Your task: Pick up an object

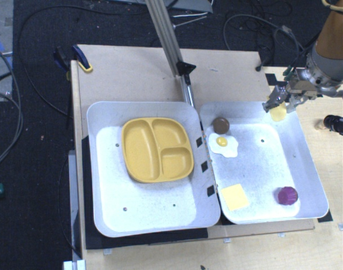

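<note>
1. In the camera view, the arm (333, 38) is reaching in from the right and the gripper (279, 107) is hanging over the far right corner of the right bin (306, 156), raised above the floor of it
2. A small pale yellow object (278, 113) is sitting between the gripper's fingertips, so the tool is looking closed on it and carrying it clear of the bin
3. Inside the right bin, a brown round piece (220, 125) is lying near the far left corner, with a toy fried egg (224, 145) just beside it along the left edge
4. A yellow square slice (234, 196) is resting near the near left corner, and a purple piece (287, 195) is sitting near the near right corner
5. In the left bin (104, 167), a yellow divided tray (158, 149) is occupying the middle
6. Judging by this, the pick is appearing largely done: one object is being held aloft, and what is remaining is keeping the grip secure, since the hold is looking shallow at the fingertips
</note>
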